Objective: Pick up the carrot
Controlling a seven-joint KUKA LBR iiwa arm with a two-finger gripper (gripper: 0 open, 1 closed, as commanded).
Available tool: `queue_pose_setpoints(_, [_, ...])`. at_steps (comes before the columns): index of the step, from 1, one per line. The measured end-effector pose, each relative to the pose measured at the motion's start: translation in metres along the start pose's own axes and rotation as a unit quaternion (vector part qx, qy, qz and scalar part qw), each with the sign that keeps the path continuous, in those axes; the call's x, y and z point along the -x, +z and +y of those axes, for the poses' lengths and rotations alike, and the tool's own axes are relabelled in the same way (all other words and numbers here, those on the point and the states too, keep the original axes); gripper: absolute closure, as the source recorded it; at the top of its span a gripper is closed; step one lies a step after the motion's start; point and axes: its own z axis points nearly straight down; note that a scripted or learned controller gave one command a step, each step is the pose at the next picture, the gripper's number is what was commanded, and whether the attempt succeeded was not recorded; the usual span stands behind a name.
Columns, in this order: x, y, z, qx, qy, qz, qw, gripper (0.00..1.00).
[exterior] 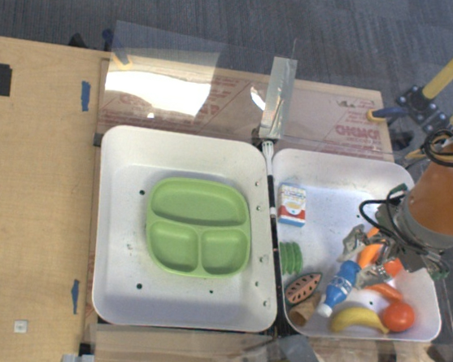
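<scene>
The carrot (371,254), a short orange piece, lies in the right bin (332,189) near its right wall, directly under the gripper (374,260), which is lowered over it amid a crowded heap of toy food. Whether the gripper is wide or narrow on it cannot be told from this angle; the wrist and cables hide the tips.

Just below the carrot, toward the bin's front right corner, lie a blue-and-white bottle (339,287), a banana (359,318) and a tomato (398,317), packed close enough to crowd any grasp.

A small carton (292,204) with a blue top and red base stands near the left wall; its printing is too small to read. The left bin (117,204) holds a green divided plate (199,227) at its centre. Reversed red lettering on the clear panel (332,123) behind the bins is illegible.
</scene>
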Motion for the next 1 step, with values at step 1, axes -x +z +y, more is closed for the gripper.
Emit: queue_pose_setpoints(1, [0.0004,-0.0495,0.0382,0.005,0.171,0.012,0.9852,1.0])
